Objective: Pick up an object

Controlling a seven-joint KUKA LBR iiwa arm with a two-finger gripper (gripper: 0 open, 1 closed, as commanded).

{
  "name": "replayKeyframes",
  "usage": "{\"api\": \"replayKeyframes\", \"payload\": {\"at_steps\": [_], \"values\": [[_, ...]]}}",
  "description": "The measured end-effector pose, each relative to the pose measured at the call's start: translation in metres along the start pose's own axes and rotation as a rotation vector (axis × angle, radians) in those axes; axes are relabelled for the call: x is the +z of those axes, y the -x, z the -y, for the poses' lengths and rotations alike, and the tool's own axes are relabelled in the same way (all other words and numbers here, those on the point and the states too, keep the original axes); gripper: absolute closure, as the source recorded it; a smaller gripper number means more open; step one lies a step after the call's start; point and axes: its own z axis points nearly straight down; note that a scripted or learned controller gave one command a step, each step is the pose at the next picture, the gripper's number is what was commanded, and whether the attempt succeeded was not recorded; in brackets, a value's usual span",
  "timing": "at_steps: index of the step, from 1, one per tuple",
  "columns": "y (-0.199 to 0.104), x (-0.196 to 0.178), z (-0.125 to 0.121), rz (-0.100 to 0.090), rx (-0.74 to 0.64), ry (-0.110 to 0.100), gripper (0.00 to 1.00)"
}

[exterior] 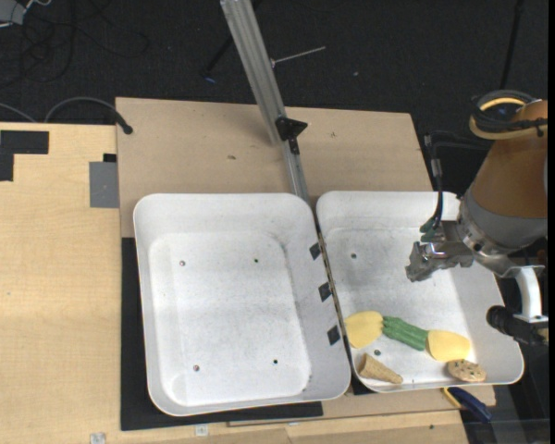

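Observation:
In the right bin, near its front edge, lie a yellow piece, a green piece touching it, and a second yellow piece. A tan cone-shaped piece and a brown cookie-like piece rest at the very front. My gripper hangs over the right half of this bin, above and behind the green piece, apart from all the objects. Nothing shows between its fingers.
The left bin stands beside the right one, with black clips along the shared wall. A slanted metal rail rises behind the bins. The orange-banded arm fills the right side.

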Motion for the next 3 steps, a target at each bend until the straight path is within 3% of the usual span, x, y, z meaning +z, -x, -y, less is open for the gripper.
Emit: {"api": "replayKeyframes", "payload": {"at_steps": [3], "values": [[-0.167,-0.026,-0.009,0.003,0.000,0.001,1.00]]}}
